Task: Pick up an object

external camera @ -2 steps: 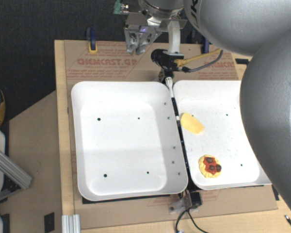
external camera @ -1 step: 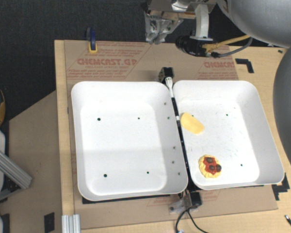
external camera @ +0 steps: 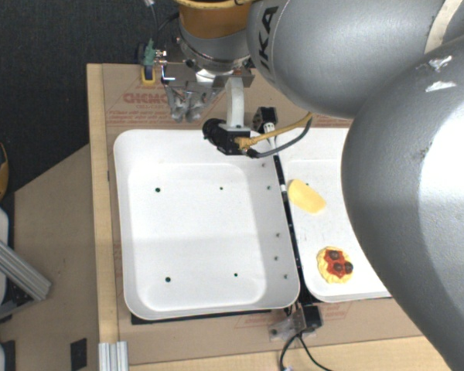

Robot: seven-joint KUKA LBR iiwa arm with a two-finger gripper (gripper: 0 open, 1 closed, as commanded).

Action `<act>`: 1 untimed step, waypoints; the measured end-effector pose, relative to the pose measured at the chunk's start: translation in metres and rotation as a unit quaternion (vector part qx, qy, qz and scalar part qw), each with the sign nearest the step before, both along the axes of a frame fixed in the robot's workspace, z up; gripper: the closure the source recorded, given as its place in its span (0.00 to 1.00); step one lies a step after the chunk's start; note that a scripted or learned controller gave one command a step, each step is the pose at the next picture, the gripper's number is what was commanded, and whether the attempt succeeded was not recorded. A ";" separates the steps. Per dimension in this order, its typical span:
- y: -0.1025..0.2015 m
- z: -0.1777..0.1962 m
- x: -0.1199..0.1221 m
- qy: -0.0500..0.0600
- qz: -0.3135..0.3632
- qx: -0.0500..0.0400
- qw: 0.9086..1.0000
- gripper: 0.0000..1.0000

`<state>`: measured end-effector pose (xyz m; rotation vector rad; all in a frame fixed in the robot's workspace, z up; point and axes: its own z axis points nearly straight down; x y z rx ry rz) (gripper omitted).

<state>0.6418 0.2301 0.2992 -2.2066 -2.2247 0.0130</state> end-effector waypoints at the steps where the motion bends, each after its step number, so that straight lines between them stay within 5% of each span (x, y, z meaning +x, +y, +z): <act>1: -0.034 0.060 -0.002 -0.009 -0.005 0.001 1.000 1.00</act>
